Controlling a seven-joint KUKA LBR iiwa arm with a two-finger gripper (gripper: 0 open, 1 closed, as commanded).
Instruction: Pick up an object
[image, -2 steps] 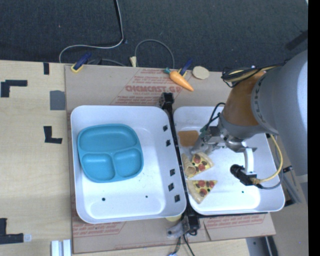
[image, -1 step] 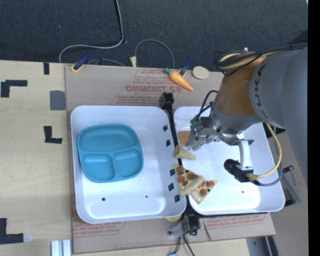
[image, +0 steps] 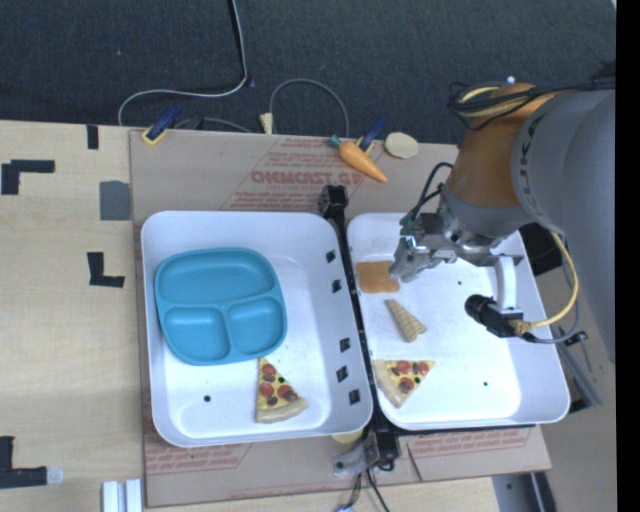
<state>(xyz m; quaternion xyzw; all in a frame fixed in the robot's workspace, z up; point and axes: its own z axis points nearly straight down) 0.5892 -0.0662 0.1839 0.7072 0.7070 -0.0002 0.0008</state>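
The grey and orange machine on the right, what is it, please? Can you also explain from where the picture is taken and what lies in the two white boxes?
It is a robot arm with a gripper. One camera above the bench looks down at a slant. The left bin holds a blue tray and a pizza slice. The right bin holds a second pizza slice, a cone and a brown piece. The gripper hangs over the brown piece; I cannot tell whether it grips anything. A carrot lies behind the bins.
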